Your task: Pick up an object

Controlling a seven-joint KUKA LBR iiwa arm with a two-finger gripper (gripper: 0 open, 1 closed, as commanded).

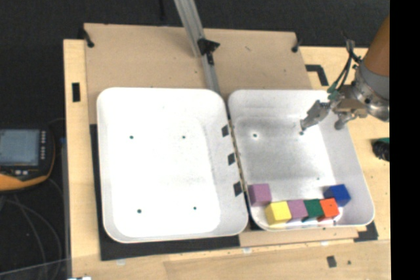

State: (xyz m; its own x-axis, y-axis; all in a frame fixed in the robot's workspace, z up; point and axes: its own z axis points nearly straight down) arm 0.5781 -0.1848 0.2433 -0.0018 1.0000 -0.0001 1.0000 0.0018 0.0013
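Several small blocks lie along the front edge of the right bin [275,108]: a purple one [260,193], a yellow one [278,212], a lilac one [297,208], a green one [313,208], an orange one [328,208] and a blue one [337,193]. My gripper [321,127] hangs over the bin's back right part, well behind the blocks. It is open, with nothing between its fingers [310,120].
The left bin [131,108] sits beside the right one, joined by small black clips [231,157]. A slanted metal rail [187,6] rises behind the bins. A handheld device [23,151] rests off the bench at the left.
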